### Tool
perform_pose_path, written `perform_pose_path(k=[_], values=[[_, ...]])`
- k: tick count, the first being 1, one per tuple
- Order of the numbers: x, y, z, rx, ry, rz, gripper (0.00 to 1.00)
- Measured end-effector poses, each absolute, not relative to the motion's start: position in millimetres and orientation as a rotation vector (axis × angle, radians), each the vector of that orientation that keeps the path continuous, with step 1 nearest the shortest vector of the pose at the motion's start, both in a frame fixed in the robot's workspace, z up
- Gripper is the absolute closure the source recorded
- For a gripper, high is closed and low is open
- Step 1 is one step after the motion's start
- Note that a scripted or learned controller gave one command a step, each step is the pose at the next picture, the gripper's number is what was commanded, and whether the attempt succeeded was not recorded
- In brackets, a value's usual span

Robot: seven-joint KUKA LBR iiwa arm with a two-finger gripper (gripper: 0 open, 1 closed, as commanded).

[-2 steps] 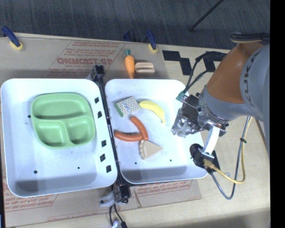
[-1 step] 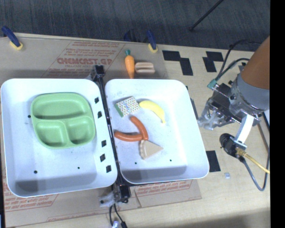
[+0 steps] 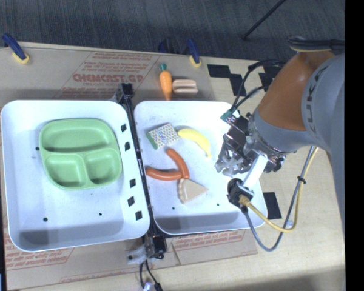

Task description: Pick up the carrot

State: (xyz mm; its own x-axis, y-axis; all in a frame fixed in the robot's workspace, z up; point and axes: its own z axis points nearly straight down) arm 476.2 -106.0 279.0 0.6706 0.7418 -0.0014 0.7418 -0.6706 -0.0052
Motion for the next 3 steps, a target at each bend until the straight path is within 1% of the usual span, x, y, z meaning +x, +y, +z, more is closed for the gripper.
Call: perform_pose_path(k=[1, 2, 3], values=[[518.8, -180.9, 318.3, -2.914, -1.167, 0.002, 1.0], [487.2, -129.0, 291.8, -3.008, -0.888, 0.009, 1.0], [495.0, -208.0, 365.4, -2.979, -0.993, 0.002, 1.0]])
